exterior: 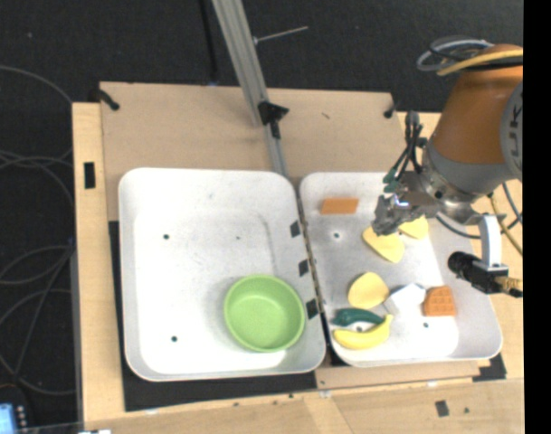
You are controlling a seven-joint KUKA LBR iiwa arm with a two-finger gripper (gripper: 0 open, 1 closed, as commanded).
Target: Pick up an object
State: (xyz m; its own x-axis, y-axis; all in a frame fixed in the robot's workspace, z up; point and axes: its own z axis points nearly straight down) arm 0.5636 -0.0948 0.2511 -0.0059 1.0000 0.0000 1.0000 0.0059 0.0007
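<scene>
My gripper hangs over the back part of the right bin, just above a pale yellow flat piece; a second yellow piece lies beside it to the right. Further forward in this bin lie a yellow round piece, a white block, an orange waffle-like block, a dark green item and a yellow banana. An orange flat rectangle rests near the bin's back left. A green bowl sits in the left bin.
A slanted metal pole rises behind the bins, ending at the divider between them. The arm's orange and grey body overhangs the right bin's back right corner. Black cables trail on the floor at far left.
</scene>
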